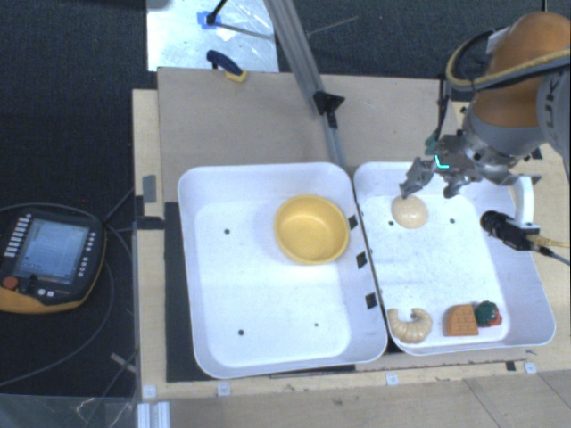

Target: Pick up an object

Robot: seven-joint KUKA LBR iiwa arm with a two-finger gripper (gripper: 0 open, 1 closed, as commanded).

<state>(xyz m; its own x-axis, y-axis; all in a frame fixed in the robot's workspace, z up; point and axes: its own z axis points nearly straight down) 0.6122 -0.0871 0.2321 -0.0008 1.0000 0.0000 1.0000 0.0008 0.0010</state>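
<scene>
Broadly, the left bin (pixel 223 328) carries a yellow bowl (pixel 310 228); the right bin (pixel 526 319) holds a pale round bun-like object (pixel 409 212) near its far edge, with a croissant-shaped toy (pixel 410 325) and an orange block (pixel 461 320) near the front. Hovering just above the bun, the gripper (pixel 437 181) has its fingers spread and empty. Judging by that rounded top, a slightly off-centre closure could squirt it sideways.

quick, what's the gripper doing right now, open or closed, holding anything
Gripper: open, fingers spread above the right bin, holding nothing. The beige round object lies just below it, not between the fingers.
</scene>
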